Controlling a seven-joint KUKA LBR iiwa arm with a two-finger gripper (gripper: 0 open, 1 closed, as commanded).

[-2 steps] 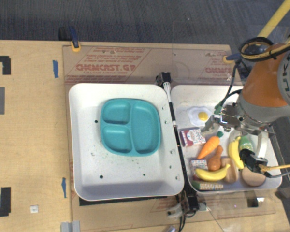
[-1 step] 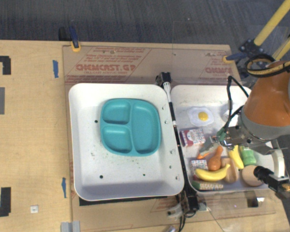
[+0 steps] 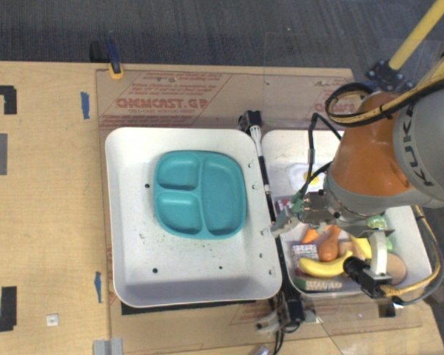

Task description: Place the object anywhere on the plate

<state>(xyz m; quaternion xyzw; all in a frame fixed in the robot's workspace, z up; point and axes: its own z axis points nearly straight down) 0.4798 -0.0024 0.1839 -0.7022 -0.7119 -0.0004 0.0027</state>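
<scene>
While the arm [image 3: 385, 154] hangs over the right bin [image 3: 422, 231] at lower right, its gripper [image 3: 311, 211] sits above toy food [image 3: 327, 251]; its opening cannot be told.

You are looking through one fixed camera set above the bench [image 3: 44, 198], tilted so it looks down at a slant, with the dark floor [image 3: 207, 13] across the top of the frame and the bench's near edge at the bottom. It sits far enough back to take in both bins whole: the left bin [image 3: 126, 220] with its plate [image 3: 200, 194] lies near the middle, the right bin [image 3: 422, 235] toward your right. The arm [image 3: 377, 154] reaches in from your right and covers much of that right bin.
</scene>
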